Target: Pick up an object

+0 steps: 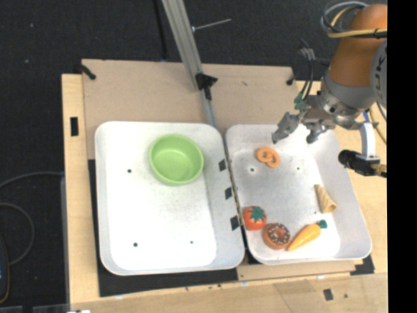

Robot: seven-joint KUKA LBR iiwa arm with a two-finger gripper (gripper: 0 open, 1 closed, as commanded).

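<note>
Objects for picking lie in the right bin point(339, 237); nearest the gripper point(299, 132) is an orange pretzel-shaped piece point(267, 156), flat on the bin floor toward the bin's far left part, apart from everything else; the gripper hangs just beyond and to the right of the pretzel-shaped piece, over the bin's far edge, its two dark fingers point(282, 130) spread apart with nothing between them, not touching the piece; above it the grey wrist and the orange band of the arm point(355, 51) rise toward the upper right. Nearer the camera than the pretzel-shaped piece, along the bin's near side, sit a red tomato-like toy point(254, 218) against the left wall, a brown doughnut point(276, 235) just beside it, and an orange carrot point(305, 235) touching or nearly touching the doughnut, tilted with its green tip up to the right; a tan cone point(325, 199) lies to the right of the pretzel-shaped piece and closer to the camera, by the right wall. Left of the pretzel-shaped piece, across the divide, the left bin point(130, 240) holds a green bowl point(176, 159), upright, in its far half.
</note>
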